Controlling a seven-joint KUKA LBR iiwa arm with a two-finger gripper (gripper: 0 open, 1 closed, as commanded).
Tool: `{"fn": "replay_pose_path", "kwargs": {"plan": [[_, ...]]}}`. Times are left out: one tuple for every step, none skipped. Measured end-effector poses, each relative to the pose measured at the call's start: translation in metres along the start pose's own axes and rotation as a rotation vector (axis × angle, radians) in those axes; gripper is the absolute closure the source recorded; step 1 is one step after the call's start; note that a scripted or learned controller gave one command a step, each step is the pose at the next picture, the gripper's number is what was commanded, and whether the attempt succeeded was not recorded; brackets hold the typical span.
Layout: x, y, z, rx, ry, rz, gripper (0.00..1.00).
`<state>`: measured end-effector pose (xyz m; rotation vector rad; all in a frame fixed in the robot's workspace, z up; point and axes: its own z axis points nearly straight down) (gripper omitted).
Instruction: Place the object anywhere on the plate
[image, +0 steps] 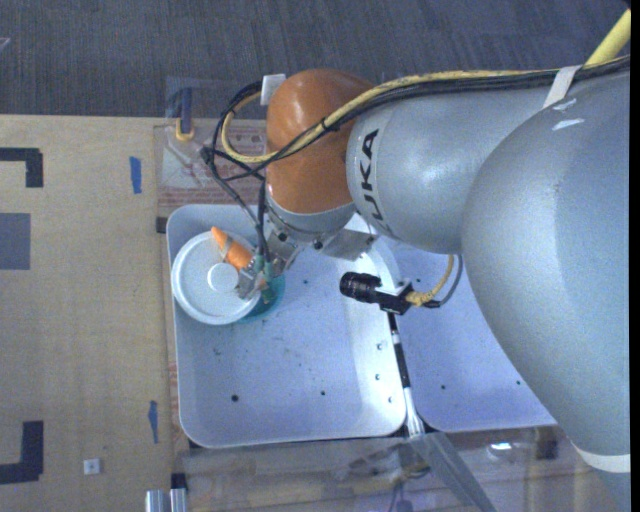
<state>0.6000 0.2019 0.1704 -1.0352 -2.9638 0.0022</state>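
A large grey arm (480, 170) with an orange band is reaching in from the right across two shallow white bins (300, 400) sitting side by side on a wooden bench (80, 300). In the left bin, a white plate (205, 290) is resting on a teal object (272, 297). The gripper (250, 278) is hovering at the plate's right rim; whether it is clamping anything cannot be told. A small orange object (232, 250) is lying on the plate's upper right edge, touching the gripper.
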Motion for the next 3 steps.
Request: {"fn": "replay_pose_path", "kwargs": {"plan": [[-0.095,-0.046,-0.04,-0.002,-0.004,0.043,1.0],[-0.046,0.007,0.011,-0.004,-0.003,-0.23,1.0],[-0.046,0.008,0.01,-0.006,-0.004,-0.229,0.0]]}}
